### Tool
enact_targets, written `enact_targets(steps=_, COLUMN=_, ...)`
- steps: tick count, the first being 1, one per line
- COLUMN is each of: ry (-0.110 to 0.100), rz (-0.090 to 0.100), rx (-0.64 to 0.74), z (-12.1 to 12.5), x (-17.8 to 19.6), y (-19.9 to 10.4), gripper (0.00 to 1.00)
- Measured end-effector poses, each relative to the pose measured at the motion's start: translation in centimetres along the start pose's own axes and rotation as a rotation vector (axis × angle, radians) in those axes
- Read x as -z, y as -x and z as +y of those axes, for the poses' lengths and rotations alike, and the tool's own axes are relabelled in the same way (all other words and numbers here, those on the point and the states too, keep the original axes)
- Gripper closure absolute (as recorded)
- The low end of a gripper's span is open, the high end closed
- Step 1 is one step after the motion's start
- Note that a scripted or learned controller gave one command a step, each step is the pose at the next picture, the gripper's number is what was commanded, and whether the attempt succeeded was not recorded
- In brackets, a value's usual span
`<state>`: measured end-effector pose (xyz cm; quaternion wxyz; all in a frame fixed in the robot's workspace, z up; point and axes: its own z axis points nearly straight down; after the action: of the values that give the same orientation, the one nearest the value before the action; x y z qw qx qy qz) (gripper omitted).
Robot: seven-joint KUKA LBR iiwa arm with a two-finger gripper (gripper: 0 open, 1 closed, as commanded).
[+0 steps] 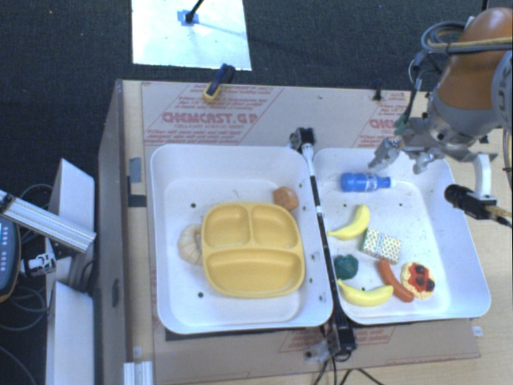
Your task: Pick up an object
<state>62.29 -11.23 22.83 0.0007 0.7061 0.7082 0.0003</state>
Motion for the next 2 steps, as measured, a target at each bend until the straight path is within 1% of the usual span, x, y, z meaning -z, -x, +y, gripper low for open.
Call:
enact_targets(steps=1, ry=-0.003, rz=0.001, rx=-0.001, z=-2.2, x=-11.8, y=-2.7, gripper=0.0)
enact_targets(steps=2, ry=-0.001, rz=0.0, rx=-0.002, z=-3.3, x=-14.4, y=-1.9, gripper=0.0)
